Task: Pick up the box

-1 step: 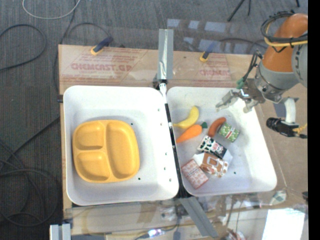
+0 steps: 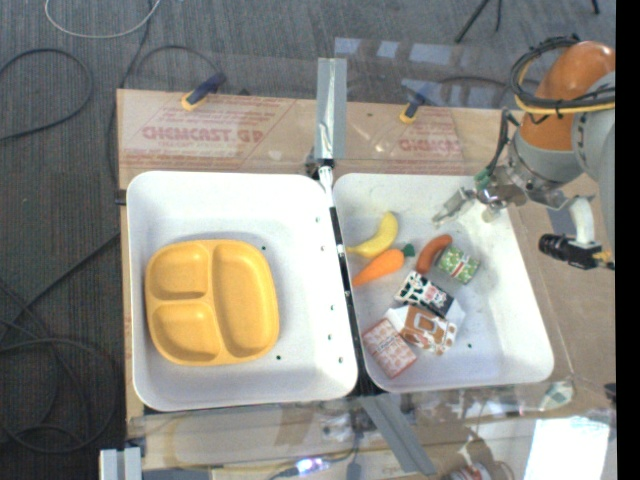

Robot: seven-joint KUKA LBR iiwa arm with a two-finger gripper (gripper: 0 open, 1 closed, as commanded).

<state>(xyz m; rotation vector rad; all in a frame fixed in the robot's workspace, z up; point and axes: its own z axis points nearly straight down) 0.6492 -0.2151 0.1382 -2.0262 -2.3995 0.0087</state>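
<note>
Several small boxes lie in the right bin [image 2: 520, 298]: a red-patterned box [image 2: 388, 347] near the front, an orange-and-white box [image 2: 428, 330] beside it, and a black-and-white box [image 2: 425, 293] just behind. A green can [image 2: 457, 265] sits to their right. My gripper [image 2: 466, 201] hangs over the bin's back right area, well above and behind the boxes, with its fingers spread open and nothing between them.
A banana [image 2: 378, 235], an orange carrot [image 2: 378, 266] and a red-orange piece [image 2: 433, 252] lie at the back of the right bin. The left bin [image 2: 170, 198] holds a yellow divided plate [image 2: 212, 300]. A metal rail [image 2: 328, 118] runs between the bins.
</note>
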